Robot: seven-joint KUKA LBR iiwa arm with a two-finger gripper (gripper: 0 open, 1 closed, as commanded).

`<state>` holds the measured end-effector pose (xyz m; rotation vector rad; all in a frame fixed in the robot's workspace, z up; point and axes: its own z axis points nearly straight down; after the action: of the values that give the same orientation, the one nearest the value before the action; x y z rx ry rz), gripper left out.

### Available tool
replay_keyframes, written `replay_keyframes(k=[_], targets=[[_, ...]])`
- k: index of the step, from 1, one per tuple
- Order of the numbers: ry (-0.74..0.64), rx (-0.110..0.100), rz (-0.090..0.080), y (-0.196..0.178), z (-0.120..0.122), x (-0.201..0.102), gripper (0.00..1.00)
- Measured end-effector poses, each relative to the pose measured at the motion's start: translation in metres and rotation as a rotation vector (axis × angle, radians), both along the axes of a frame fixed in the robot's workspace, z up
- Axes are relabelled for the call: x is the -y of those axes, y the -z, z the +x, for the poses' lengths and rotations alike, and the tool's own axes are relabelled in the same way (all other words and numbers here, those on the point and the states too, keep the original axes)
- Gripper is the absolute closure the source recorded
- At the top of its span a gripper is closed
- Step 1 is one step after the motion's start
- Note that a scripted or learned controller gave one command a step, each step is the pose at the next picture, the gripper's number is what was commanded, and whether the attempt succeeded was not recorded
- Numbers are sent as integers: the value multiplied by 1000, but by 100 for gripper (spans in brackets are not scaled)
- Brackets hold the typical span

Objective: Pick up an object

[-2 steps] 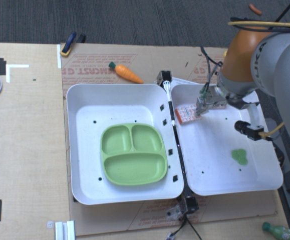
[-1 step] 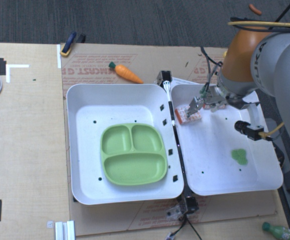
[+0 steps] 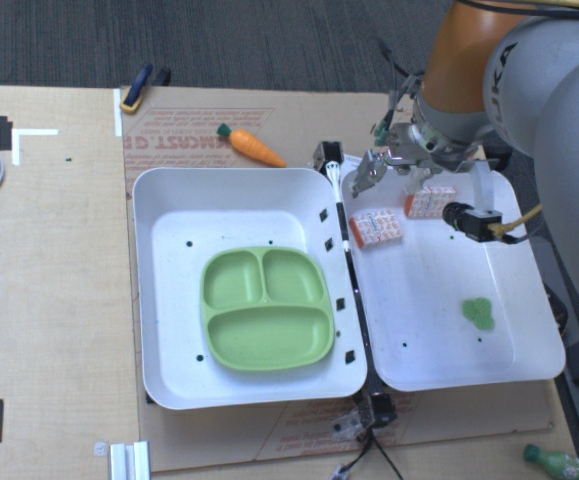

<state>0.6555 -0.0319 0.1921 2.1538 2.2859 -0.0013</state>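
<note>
Approach step: gripper low over the right bin, nothing picked yet.
Fingers look slightly apart and empty, just up-left of the small red-and-white box; a second box lies to its right, a green lump well below. Likely next: centre over the box, descend, close.

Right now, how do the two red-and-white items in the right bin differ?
The nearer red-and-white packet lies in open view near the bin divider; the farther red-and-white packet sits deeper in, partly under the arm's hand. The nearer one shows more surface. Both share a red pattern on white and lie flat.
</note>
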Motion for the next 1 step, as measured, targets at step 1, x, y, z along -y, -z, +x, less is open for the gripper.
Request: replay_keyframes(k=[1], targets=[[-135,1,-1,0,1,51,0]])
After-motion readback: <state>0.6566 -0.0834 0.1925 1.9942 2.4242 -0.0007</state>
